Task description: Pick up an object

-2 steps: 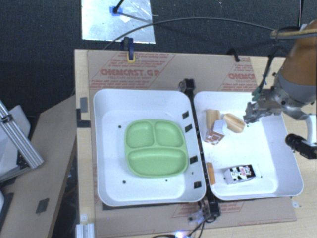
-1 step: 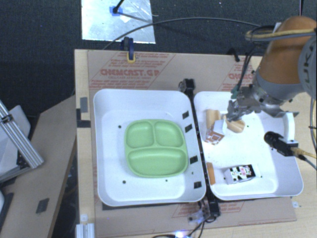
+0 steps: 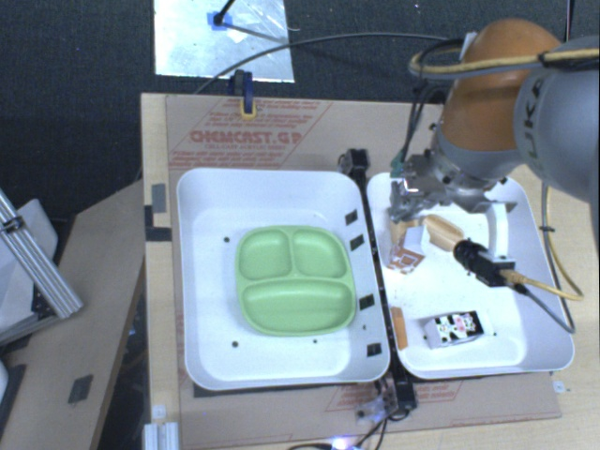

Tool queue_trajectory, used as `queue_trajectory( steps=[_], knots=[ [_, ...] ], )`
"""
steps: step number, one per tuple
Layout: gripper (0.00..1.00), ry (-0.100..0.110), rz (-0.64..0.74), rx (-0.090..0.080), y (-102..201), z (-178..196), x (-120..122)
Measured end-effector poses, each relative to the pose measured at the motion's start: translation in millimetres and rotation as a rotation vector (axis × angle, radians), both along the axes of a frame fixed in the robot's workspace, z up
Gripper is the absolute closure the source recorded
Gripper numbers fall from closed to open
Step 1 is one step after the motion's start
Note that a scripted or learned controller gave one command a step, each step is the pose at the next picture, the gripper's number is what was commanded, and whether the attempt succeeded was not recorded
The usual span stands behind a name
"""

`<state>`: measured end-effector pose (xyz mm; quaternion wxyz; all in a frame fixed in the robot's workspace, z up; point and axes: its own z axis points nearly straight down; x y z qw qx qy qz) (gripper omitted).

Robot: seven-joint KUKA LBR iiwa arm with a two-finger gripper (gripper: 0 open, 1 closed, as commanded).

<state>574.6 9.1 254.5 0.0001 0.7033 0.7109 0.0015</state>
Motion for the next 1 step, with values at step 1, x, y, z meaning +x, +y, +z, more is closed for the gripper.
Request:
queue_trajectory(
  steps=[1],
  knots=[
    [1.0, 0.002, -0.002, -0.001, 46.7, -16.3, 3.3]
  ],
)
